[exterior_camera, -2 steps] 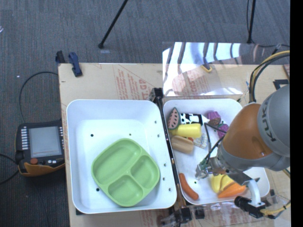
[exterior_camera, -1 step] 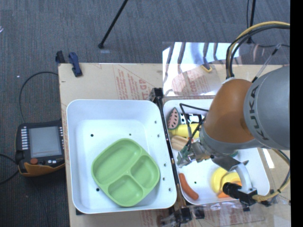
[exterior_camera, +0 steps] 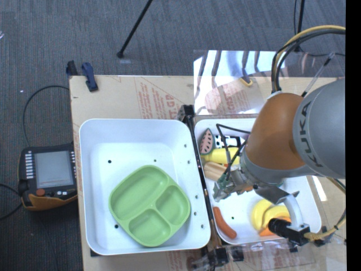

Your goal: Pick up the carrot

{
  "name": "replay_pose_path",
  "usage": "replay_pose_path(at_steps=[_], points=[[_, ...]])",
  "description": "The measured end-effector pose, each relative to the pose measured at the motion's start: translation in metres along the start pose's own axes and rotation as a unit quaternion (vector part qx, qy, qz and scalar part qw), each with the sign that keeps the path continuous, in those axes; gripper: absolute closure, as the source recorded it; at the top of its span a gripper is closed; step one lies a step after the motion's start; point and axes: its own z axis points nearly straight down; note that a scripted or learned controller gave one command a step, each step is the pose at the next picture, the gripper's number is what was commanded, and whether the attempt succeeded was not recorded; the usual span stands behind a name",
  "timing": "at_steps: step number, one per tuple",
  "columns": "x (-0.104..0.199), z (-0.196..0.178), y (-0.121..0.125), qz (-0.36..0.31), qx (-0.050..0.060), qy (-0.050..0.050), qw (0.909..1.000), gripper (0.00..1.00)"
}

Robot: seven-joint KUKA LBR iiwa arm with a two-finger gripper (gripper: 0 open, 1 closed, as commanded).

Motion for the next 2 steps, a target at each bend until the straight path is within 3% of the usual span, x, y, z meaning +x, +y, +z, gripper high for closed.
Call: replay_pose_path(at_steps=[1, 2], points=[[-0.001, -0.008, 0.000, 0.000, 0.003, 0.002, 1.0000, 1.00], [-0.035, -0.029, -0.008, 0.111, -0.004, -0.002, 0.9938, 1.00]])
